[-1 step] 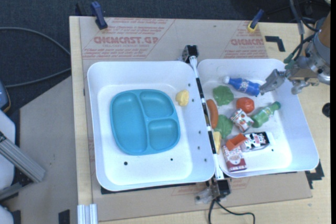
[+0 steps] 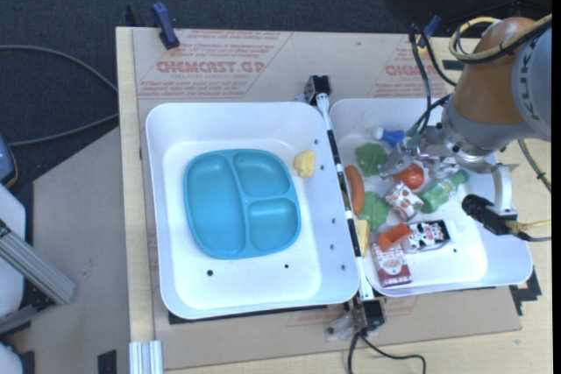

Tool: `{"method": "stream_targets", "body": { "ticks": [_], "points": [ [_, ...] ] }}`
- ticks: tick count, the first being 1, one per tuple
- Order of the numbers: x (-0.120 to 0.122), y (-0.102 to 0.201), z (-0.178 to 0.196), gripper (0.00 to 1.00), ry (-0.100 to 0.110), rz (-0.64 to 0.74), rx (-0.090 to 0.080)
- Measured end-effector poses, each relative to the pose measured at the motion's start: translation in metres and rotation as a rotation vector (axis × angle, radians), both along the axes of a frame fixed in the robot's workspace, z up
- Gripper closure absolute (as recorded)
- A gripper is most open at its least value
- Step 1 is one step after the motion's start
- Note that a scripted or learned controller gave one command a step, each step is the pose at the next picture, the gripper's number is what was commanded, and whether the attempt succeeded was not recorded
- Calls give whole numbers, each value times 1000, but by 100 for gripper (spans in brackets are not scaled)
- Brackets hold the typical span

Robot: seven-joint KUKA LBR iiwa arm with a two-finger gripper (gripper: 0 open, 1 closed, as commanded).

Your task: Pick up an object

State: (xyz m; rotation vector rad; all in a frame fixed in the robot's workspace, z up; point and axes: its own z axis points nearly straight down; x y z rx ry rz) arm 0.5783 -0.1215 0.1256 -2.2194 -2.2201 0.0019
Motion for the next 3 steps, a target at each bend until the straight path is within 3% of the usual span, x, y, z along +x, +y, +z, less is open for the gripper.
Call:
{"method": "stream_targets", "body": {
  "ticks": [1, 2, 3],
  "points": [
    [-32, 4, -40, 0, -4, -2, -1],
    [-31, 4, -30, 100, -6, -2, -2],
    [-6, 95, 60, 100, -4, 2, 1]
  ]
}}
